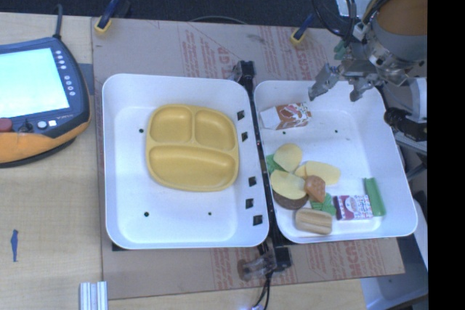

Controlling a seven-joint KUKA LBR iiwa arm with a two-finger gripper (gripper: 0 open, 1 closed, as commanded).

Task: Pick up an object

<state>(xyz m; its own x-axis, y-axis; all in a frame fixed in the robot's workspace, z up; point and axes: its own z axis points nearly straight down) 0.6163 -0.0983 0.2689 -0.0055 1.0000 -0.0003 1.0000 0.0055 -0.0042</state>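
Note:
My gripper [339,88] hovers over the far edge of the right bin [396,156], its two fingers spread apart with nothing between them. Just below and left of it lies a small red and white packet [285,115]. Nearer the front of that bin sits a heap of toy food: yellow slices [288,156], a brown-rimmed potato half [288,187], a bread roll [313,221], a pink and white packet [352,207] and a green stick [374,196].
The left bin [116,156] holds a yellow divided plate [192,147]. A teach pendant [36,94] lies on the bench at the far left. Clamps [109,14] pin the cardboard at the back.

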